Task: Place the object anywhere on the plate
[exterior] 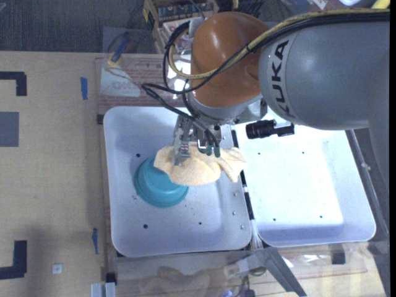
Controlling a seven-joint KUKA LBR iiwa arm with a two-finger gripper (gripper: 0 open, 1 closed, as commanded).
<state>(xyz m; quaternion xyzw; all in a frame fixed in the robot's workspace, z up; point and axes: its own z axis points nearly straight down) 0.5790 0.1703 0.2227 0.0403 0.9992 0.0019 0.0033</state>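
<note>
Yellow cloth (197,169) soft, matt; blue plate (158,187) smooth plastic; white bins (185,228) glossy plastic.

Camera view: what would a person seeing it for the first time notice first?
First comes the big grey arm with its orange band, reaching in from the right across the top of the picture. Below it, the tool hangs over a yellow cloth in the left bin. The cloth partly covers a blue plate at its lower left, while the right bin shines bright white.
</note>
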